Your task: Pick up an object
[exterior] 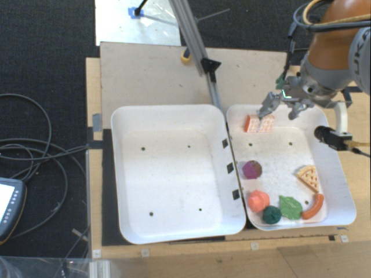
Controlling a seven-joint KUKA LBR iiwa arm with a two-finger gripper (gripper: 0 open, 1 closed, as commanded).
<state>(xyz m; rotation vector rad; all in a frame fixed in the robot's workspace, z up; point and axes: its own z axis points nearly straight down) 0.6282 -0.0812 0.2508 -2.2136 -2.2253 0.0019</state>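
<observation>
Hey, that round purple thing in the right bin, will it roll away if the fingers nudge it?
Probably. The purple thing looks rounded, so a sideways nudge may roll it across the bin's flat floor. It sits apart from the other toys, so nothing nearby would stop it. It looks like a small plastic toy, likely light and smooth.

Arm reaches leftward (from right); gripper (282,107) open — angled down.

A wooden bench (151,74) stands on dark carpet (40,51). Black cables (35,155) lie at the left, near a tablet screen (7,204).
</observation>
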